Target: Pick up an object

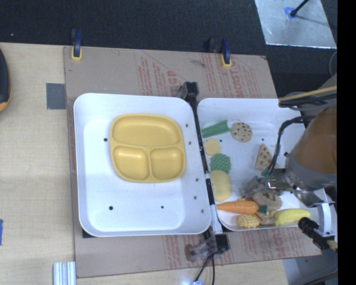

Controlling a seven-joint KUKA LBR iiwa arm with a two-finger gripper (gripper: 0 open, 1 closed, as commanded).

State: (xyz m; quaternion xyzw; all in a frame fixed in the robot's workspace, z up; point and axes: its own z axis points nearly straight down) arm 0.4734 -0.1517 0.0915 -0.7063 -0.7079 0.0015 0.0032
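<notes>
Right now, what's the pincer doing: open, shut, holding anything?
Pincer: low in the right bin among the toy food, just above the carrot; open or shut cannot be told, and no object is visibly held.

Two shallow white plastic bins [89,159], smooth, faintly glossy. Yellow three-compartment plastic tray [147,147], matt sheen. Brown cardboard sheet [160,70] beneath bins, dull. Pale wood-grain tabletop [24,177], matt.
</notes>
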